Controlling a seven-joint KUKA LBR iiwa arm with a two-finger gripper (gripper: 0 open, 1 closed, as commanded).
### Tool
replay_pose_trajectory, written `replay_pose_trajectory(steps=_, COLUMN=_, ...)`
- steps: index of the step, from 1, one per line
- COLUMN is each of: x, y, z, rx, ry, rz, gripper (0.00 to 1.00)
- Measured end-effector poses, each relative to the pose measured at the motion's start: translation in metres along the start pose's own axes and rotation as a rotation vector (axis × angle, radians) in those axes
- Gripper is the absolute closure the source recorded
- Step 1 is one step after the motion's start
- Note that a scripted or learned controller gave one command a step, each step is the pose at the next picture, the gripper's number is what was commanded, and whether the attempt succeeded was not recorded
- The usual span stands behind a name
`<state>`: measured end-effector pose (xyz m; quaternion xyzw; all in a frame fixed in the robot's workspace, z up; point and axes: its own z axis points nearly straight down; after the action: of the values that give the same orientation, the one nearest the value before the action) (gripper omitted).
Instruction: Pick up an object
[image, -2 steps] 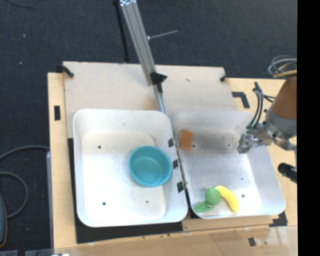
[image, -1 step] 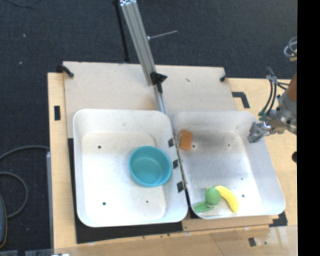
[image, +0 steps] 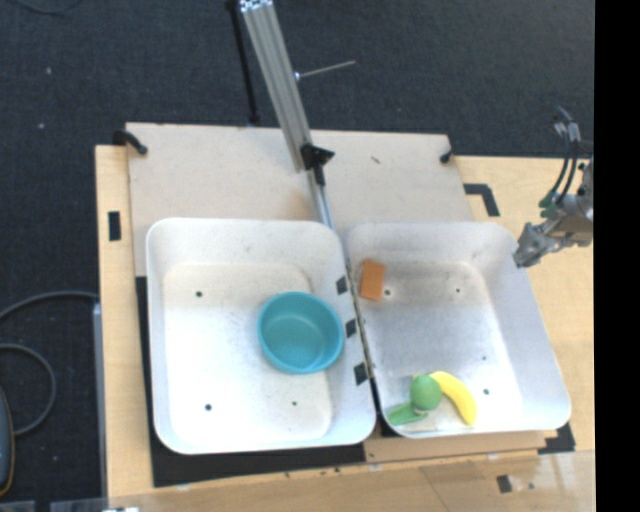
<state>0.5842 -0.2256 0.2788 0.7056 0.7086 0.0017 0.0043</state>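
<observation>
Yellow and curved, a banana (image: 457, 396) lies in the near part of the right bin (image: 520, 300), close to that bin's near wall. Touching it on its left is a green pear-like fruit (image: 424, 393), rounded, with a flatter green piece trailing from it toward the bin's near left corner. Farther back in the same bin, hard against its left wall, sits a small orange block (image: 371, 280), well apart from the two fruits. Grey speckles dust the middle of this bin's floor. Across the divide, the left bin (image: 180, 300) holds a blue bowl (image: 300, 332), upright with its mouth facing up, placed toward the right side of that bin and near the shared edge between the two bins. Small black clips mark that shared edge. Both bins rest on a pale wooden bench (image: 110, 300), with a lighter board lying behind them on the far side. A silver metal rail (image: 283, 90) slants from the far edge of the view down to the point where the bins meet. At the right edge of the view, beyond the far right corner of the right bin, the gripper (image: 530, 247) hangs above the bench with cables looping above it; whether it is open or closed I cannot tell, and nothing is seen held in it.
</observation>
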Motion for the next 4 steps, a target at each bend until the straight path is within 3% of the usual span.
replay_pose_trajectory(steps=4, x=0.205, y=0.017, z=-0.001, rx=0.011, ry=0.005, rz=-0.003, gripper=1.0)
